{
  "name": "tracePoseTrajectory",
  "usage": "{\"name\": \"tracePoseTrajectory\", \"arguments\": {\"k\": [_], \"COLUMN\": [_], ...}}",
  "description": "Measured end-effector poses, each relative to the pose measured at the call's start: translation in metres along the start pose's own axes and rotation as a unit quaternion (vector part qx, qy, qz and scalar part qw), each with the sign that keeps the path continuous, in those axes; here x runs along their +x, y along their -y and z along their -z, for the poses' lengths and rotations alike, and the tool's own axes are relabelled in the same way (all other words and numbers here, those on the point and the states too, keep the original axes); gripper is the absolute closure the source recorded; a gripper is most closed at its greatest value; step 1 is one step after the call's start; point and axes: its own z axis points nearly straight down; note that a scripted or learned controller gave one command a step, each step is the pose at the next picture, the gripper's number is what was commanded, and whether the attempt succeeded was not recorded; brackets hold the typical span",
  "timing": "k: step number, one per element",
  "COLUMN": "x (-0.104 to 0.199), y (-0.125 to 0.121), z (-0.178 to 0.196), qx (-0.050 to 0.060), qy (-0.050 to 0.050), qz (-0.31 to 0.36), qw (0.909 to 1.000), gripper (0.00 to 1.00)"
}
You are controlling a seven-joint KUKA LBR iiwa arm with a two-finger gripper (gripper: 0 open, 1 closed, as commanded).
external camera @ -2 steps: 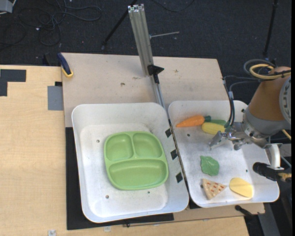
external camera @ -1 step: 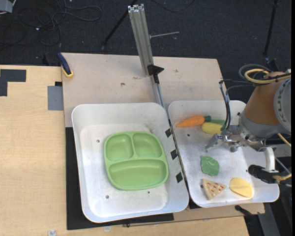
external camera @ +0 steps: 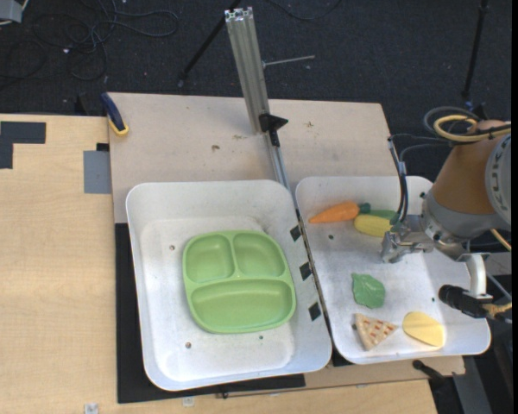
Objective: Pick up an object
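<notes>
The right bin [external camera: 337,335] holds an orange carrot [external camera: 335,213], a yellow corn piece [external camera: 373,224], a green leafy piece [external camera: 369,290], a pizza slice [external camera: 374,329] and a yellow lemon wedge [external camera: 424,328]. My gripper [external camera: 395,247] hangs low over the right bin, just right of and below the corn and above the green piece. Nothing can be seen held in it.
The left bin [external camera: 155,205] contains a green divided plate [external camera: 239,281]. A metal post [external camera: 250,67] rises behind the bins. The grey arm with its orange band [external camera: 466,175] comes in from the right over the right bin's edge.
</notes>
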Motion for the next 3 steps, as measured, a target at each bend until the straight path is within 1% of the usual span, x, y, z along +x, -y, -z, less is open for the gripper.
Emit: {"name": "tracePoseTrajectory", "arguments": {"k": [1, 2, 3], "x": [-0.006, -0.002, -0.002], "y": [-0.002, -0.012, -0.012], "z": [0.062, 0.111, 0.137], "qx": [0.002, 0.001, 0.003], "qy": [0.002, 0.002, 0.001], "qz": [0.001, 0.002, 0.002], "qw": [1.0000, 1.0000, 1.0000], "gripper": [1.00, 1.00, 1.00]}}
